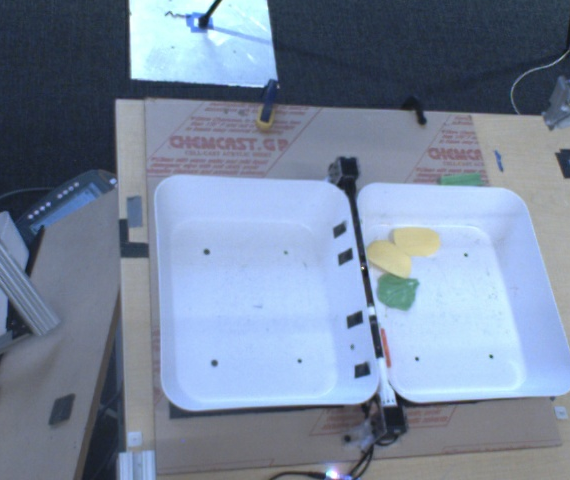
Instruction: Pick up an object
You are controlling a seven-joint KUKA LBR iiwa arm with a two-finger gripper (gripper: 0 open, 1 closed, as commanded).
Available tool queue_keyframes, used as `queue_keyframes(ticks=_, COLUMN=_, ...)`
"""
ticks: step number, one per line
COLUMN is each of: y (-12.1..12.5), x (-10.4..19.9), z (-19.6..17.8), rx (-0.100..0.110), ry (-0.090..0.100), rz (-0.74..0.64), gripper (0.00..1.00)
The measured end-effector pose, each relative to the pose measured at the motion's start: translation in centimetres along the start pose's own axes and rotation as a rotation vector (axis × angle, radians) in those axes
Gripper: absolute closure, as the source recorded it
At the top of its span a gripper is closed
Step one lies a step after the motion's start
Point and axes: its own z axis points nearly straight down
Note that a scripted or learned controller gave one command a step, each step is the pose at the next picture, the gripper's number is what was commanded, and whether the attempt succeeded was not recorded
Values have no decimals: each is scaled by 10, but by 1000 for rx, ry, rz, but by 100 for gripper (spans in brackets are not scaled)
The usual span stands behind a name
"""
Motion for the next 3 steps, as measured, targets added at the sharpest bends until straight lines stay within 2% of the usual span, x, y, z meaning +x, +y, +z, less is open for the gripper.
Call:
queue_keyframes(ticks=1, y=-30, x=77, z=82, rx=26, ry=11, rz=-4, gripper=100)
queue_keyframes(ticks=2, y=-123, x=68, z=222, rx=39, ry=13, rz=7, gripper=100)
queue_keyframes(ticks=3, y=-130, x=124, z=282, rx=27, ry=12, rz=-3, gripper=100)
